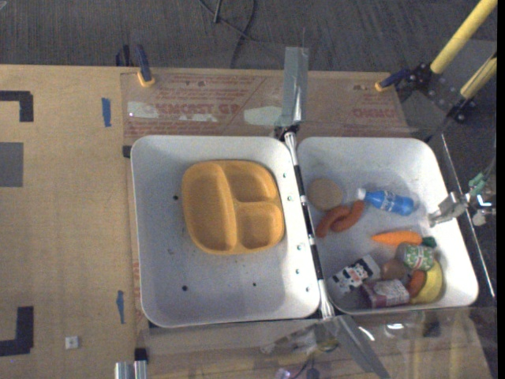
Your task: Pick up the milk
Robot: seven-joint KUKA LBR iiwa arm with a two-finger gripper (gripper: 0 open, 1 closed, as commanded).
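On the tabletop (71, 212), the milk (354, 274) in the right bin (379, 156) is best approached from directly above, and whether the pincer (461, 205) is spread cannot be told.

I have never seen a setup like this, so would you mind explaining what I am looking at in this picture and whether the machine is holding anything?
This is one camera fixed above a bench, looking down at a slant. Two shallow white bins sit side by side. The left bin holds a yellow divided plate. The right bin holds toy food: a blue bottle, sausages, a round cookie, a carrot, a banana and a small cow-patterned milk carton, which is the item to be picked up. The machine is a robot arm reaching in from the right; its gripper is at the right bin's far edge, well away from the milk, with nothing visibly held.
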